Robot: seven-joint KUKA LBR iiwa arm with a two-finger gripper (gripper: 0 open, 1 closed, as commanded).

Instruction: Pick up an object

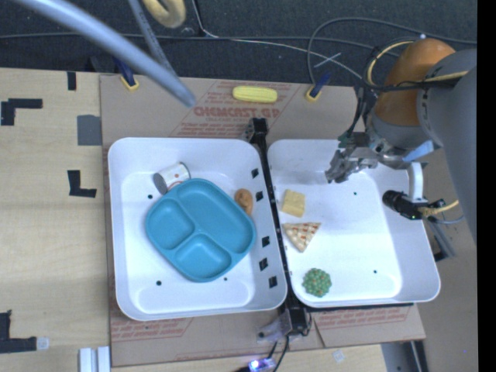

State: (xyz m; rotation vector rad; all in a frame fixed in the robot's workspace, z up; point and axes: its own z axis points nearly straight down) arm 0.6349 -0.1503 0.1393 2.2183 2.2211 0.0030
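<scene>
The gripper (339, 169) hangs over the right bin (403, 273); how its jaws stand, I cannot tell. Below-left lie a cracker (294, 203), pizza slice (302, 234) and broccoli (316, 282).

The arm (453, 91) has a smooth grey housing with a rounded orange band (411, 80) above the wrist. A thin dark cable loops over the orange section. The gripper (341, 169) is a compact grey metal assembly, with a black fitting projecting beside it.
</scene>
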